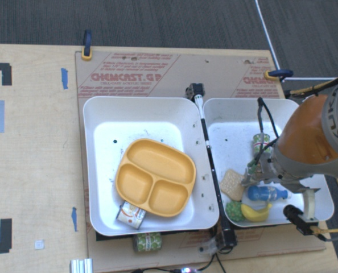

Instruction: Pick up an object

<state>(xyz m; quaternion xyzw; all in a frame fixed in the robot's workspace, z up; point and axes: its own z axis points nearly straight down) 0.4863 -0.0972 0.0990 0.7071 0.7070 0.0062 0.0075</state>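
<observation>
Dark grey carpet behind, light wood worktop with two white bins. Left bin: yellow three-section plate, small can tucked at its lower edge. Right bin: arm down inside, claw low over the clutter, can't tell its state. Just beside it: tan sponge, blue bottle, banana, green item, green can. Another green can lies outside, below left bin.

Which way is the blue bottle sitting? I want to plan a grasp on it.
Tipped over: the blue bottle lies on its side in the right bin, just above the banana.
</observation>
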